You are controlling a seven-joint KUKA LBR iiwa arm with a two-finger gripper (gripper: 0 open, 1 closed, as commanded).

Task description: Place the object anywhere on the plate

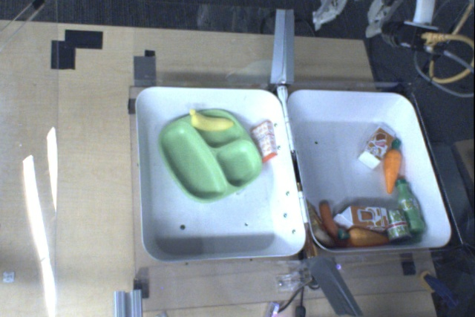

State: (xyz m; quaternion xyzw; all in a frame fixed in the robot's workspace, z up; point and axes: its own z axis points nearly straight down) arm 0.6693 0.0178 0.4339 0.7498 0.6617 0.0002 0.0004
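Observation:
A green divided plate (204, 159) lies in the left bin (163, 234). A yellow banana (211, 122) rests in the plate's far compartment. A small red and white packet (264, 140) leans at the plate's right rim. My gripper (351, 12) hangs high at the top right, above the bench behind the right bin (326, 122). It is open, its two pale fingers spread wide with nothing between them.
The right bin holds a small carton (376, 147), an orange carrot (392, 168), a green bottle (409, 207), a brown packet (371, 216) and other toy foods at its near edge. A metal divider post (283, 48) stands between the bins. Yellow cable (445, 59) loops at the far right.

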